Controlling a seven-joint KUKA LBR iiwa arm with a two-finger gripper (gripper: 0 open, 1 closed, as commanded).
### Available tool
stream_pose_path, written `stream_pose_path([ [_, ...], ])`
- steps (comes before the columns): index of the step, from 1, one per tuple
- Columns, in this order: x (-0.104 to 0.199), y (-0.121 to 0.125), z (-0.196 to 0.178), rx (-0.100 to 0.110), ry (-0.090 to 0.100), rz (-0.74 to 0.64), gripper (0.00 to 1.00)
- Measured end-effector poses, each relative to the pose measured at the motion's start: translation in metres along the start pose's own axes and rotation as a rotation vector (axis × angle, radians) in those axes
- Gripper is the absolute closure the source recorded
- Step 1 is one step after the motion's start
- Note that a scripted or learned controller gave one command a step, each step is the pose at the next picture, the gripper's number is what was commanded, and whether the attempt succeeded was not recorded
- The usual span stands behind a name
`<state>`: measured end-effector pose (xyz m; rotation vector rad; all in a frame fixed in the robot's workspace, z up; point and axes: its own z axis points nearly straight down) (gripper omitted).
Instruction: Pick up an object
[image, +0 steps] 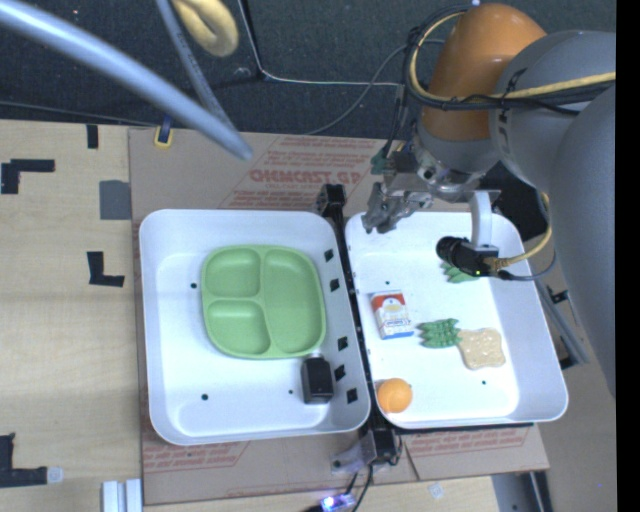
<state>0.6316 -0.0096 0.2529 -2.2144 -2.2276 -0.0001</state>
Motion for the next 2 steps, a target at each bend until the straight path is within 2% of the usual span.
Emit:
stream_pose_path([
  [2, 0.098, 0.016, 0.029, 0.002, 0.0, 0.001, 1.0],
])
